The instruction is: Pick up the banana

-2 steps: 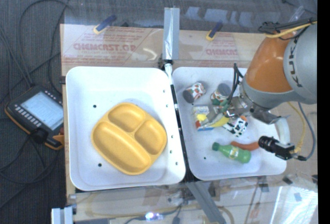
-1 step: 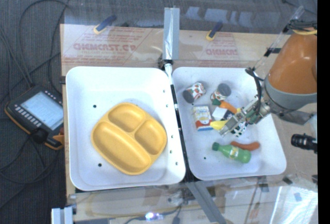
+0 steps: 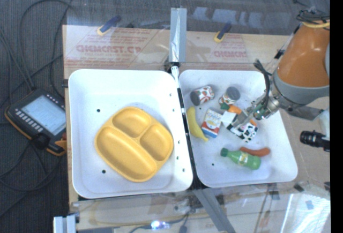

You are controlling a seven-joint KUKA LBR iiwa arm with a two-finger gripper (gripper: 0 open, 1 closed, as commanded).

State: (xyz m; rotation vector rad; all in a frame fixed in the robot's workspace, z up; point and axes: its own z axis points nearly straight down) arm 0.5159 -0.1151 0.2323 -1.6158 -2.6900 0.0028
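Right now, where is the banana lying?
In the camera view the banana lies in the right bin, along its left wall, just left of a small carton and below a tipped can.

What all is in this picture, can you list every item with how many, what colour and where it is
Bins: two, white, side by side on the bench.
Divided plate: one, yellow, in the left bin.
Banana: one, yellow, right bin, along its left wall.
Bottle: one, green, lying in the right bin's near part.
Carrot: one, orange-red, just behind the bottle.
Small carton: one, white with red and blue, right bin, beside the banana.
Cup: one, patterned, right bin's far left.
Handheld screen: one, black and orange, on the floor to the left.
Gripper: one, dark, above the right bin's right side.
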